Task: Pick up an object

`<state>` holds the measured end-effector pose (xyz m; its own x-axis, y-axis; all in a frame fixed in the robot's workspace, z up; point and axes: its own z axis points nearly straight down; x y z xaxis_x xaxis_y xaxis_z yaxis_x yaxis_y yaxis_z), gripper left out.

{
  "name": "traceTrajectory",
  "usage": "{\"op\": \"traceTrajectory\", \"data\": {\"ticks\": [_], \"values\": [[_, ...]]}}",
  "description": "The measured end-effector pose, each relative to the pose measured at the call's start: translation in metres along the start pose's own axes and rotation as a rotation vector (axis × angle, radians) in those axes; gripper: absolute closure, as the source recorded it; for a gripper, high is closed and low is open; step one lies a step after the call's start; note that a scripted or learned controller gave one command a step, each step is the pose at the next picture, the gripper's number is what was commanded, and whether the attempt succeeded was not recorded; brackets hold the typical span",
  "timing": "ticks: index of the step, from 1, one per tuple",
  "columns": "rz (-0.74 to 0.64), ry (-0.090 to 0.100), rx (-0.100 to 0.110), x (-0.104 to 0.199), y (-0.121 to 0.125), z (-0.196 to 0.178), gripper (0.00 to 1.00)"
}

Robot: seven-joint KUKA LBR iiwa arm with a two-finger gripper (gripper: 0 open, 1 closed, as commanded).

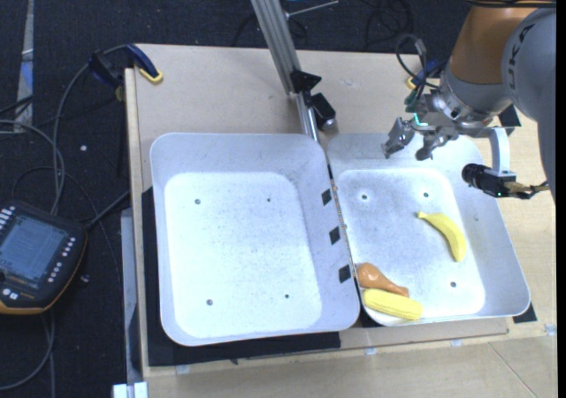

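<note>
A yellow banana [445,233] lies in the right bin [495,237], toward its right side. At that bin's front left corner rest an orange-brown pear-shaped piece [378,279] and, just in front of it, a yellow corn cob [393,304]. My gripper [408,141] hangs above the back edge of the right bin, well behind the banana. Its two dark fingers are spread apart and nothing sits between them.
The left bin [164,210] adjoins the right one along a shared ridge. A slanted metal post [279,34] rises from a clamp behind the bins. A pendant controller [31,255] lies left of the bench, with cables around it.
</note>
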<state>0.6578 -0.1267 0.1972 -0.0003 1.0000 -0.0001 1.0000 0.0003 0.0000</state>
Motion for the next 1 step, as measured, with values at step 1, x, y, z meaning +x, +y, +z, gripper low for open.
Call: {"op": "traceTrajectory", "data": {"ticks": [1], "values": [[0.000, 0.000, 0.000, 0.0000, 0.0000, 0.0000, 0.00]]}}
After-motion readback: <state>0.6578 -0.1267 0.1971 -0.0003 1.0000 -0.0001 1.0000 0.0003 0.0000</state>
